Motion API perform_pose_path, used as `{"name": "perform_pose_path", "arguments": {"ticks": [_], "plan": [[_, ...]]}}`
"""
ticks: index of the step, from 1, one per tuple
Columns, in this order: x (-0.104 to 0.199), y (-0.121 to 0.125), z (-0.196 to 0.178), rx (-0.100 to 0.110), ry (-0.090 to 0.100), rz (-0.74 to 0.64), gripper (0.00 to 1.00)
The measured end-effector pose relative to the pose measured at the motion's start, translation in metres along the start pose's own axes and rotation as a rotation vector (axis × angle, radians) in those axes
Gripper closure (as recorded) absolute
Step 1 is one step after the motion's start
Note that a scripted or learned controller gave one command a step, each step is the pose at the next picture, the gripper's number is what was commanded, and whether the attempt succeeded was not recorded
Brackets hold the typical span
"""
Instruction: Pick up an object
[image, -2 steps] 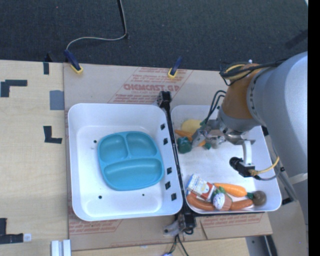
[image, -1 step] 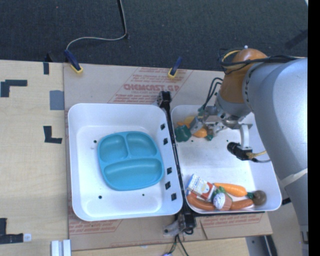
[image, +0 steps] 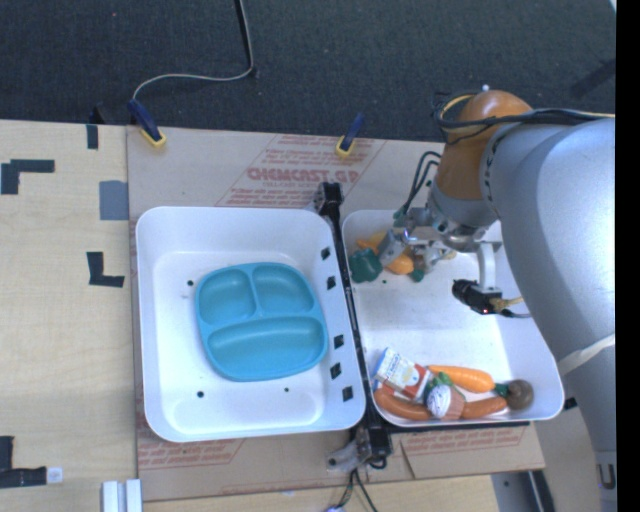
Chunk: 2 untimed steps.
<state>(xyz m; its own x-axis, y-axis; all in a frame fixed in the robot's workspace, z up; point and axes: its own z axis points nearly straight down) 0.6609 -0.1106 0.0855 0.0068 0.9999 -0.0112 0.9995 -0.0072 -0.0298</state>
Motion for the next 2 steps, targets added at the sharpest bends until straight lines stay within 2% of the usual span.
{"name": "perform_pose_path", "arguments": {"ticks": [1, 2], "plan": [[0.0022, 0.0004, 0.0014, 0.001, -0.005, 0.001, 0.0], [0.0042, -0.0014, -0.0067, 0.01, -0.001, -0.002, 1.0]]}}
